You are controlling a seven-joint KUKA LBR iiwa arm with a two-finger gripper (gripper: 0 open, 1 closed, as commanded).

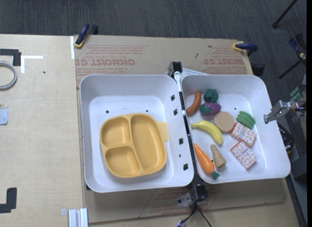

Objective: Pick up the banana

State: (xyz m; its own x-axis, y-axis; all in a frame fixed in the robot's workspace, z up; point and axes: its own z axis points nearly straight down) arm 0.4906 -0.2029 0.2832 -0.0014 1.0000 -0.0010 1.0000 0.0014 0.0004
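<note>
On my feed the tabletop (39, 148) carried two white bins side by side. The left bin (92, 94) held a yellow tray (132, 145) with three compartments, lying toward the front. In the right bin (273, 162), starting by the shared wall, a sausage (194, 103) lay at a slant near the back, and a carrot (204, 158) lay near the front with its green end pointing forward. The banana (208, 130) sat between those two, lying flat on the floor of the bin, curved, touching nothing that I could make out. Behind it were a green piece (211, 95) and purple grapes (210, 108); just to its right sat a tan round slice (224, 121), and in front of it a small wedge (218, 156) beside the carrot. Further right were a green pod (245, 119) and two patterned packets (243, 144). The end effector (280, 111) hung at the right rim of that bin, well apart from the banana, with nothing in it that I could see; whether it stood spread or pinched together I could not tell.
</note>
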